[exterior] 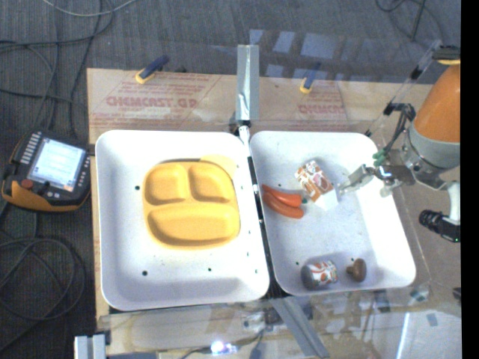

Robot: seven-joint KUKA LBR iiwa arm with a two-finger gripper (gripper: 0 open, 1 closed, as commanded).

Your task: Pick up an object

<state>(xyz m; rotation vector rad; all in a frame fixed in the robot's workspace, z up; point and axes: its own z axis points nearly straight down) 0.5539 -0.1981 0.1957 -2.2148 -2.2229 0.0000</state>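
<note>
The right bin (pixel 389 223) holds several small objects. A white and orange patterned carton (pixel 314 180) lies near its middle, with a red-orange sausage-shaped toy (pixel 283 200) just to its left. A small can (pixel 320 274) lies on its side near the front wall, next to a brown rounded lump (pixel 357 269). My gripper (pixel 344 187) reaches in from the right, its tip right beside the carton's right edge. Nothing is seen lifted off the bin floor.
The left bin (pixel 120 275) holds a yellow compartment tray (pixel 192 204). A metal divider post (pixel 247 81) stands behind the gap between the bins. A handheld pendant (pixel 49 170) lies off the bench at the left. Two clamps sit on the board behind.
</note>
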